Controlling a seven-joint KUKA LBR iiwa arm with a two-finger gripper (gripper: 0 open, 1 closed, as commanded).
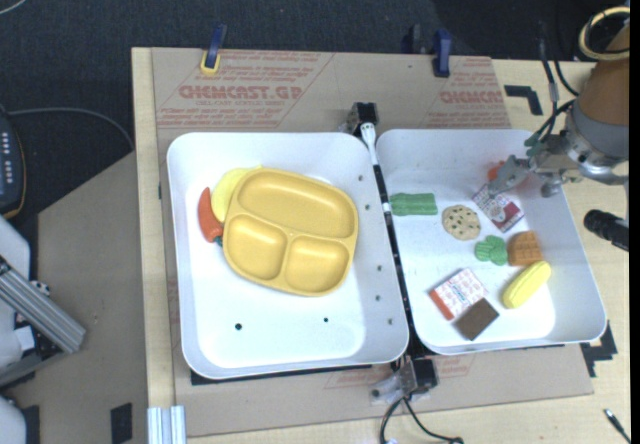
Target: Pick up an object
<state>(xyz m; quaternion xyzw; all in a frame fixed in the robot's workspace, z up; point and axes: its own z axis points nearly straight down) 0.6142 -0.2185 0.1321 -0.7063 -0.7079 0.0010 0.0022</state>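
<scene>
In the right bin (pixel 570 327), the gripper (pixel 507 179) hangs over a small red-and-white packet (pixel 499 207), which lies just beneath and slightly nearer than its tips. The packet's long axis runs diagonally, far-left to near-right. Whether the gripper is open, closed or gripping, I cannot tell.

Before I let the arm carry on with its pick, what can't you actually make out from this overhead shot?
- Two-finger gripper: too small and blurred, camera view, to tell open from shut or touching the red-and-white packet.
- Orange-red item and yellow piece: mostly hidden under the yellow three-compartment plastic tray in the left white bin.
- Grey arm: cut off by the right edge.
</scene>
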